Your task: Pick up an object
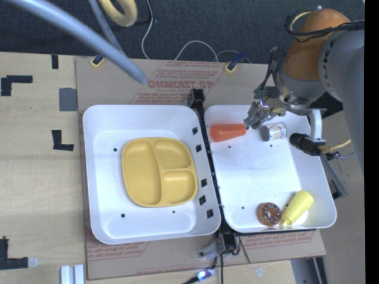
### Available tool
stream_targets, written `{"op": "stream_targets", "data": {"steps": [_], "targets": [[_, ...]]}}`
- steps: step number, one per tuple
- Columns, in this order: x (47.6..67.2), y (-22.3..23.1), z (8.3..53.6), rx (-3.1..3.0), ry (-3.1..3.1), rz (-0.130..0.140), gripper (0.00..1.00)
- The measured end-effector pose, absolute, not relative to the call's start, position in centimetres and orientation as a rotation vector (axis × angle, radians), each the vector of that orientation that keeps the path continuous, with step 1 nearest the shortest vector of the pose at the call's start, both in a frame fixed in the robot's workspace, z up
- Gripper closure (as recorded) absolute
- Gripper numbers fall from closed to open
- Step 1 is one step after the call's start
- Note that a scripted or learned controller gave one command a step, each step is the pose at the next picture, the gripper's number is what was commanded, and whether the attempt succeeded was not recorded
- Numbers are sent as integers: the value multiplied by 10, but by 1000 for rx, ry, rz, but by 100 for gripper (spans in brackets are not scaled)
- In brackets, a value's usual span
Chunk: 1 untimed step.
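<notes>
An orange carrot-shaped toy (pixel 226 132) lies at the back left of the right bin (pixel 260 164), close to the divider. My gripper (pixel 256 116) hangs just above and to the right of the carrot's right end, over the bin's back edge. Nothing can be seen held in it. A small grey cylinder (pixel 273 132) lies right beside the gripper, on its right. At the bin's front right, a brown doughnut (pixel 270 213) lies against a yellow bottle-shaped toy (pixel 297 206).
The left bin (pixel 106 141) holds a yellow divided plate (pixel 159 171). A row of black clips (pixel 204 170) runs along the wall between the bins. The grey arm with its orange band (pixel 311 43) comes in from the upper right.
</notes>
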State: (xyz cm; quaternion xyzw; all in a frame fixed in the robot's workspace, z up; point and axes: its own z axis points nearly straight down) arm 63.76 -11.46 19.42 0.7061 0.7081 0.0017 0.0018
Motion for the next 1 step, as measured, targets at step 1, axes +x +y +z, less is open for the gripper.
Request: {"op": "stream_targets", "data": {"steps": [1], "targets": [[638,-114,225,2218,2222,3,100]]}}
